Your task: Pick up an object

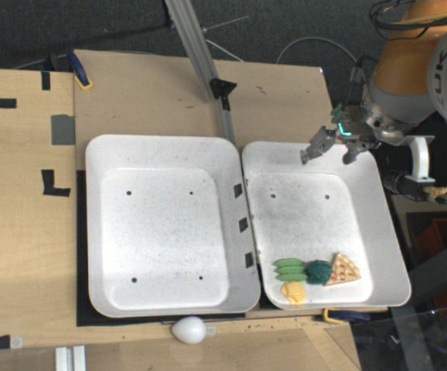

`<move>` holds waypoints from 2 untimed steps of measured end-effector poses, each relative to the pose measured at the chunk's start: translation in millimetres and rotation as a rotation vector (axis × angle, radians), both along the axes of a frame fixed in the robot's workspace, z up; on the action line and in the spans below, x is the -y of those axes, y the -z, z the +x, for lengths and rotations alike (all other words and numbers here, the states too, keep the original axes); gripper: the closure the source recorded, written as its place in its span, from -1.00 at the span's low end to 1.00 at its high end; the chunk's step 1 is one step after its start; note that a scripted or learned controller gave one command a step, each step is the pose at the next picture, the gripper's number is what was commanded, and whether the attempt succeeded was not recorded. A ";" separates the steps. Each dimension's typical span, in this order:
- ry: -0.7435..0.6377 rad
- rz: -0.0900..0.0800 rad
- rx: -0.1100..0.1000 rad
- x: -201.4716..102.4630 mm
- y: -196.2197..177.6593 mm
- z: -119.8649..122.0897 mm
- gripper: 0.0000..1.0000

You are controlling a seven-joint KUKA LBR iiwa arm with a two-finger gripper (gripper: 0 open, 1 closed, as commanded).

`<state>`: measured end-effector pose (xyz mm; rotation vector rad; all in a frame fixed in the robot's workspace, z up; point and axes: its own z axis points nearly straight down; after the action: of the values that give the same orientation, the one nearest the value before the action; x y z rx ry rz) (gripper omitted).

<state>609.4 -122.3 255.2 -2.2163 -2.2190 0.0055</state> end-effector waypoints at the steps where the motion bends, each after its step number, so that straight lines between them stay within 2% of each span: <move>1: -0.001 -0.001 0.005 0.2 -2.7 0.8 -1.00; 2: 0.000 -0.001 -0.002 -4.3 61.5 -0.6 -1.00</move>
<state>608.8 -118.0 193.7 -2.2154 -2.2192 0.0088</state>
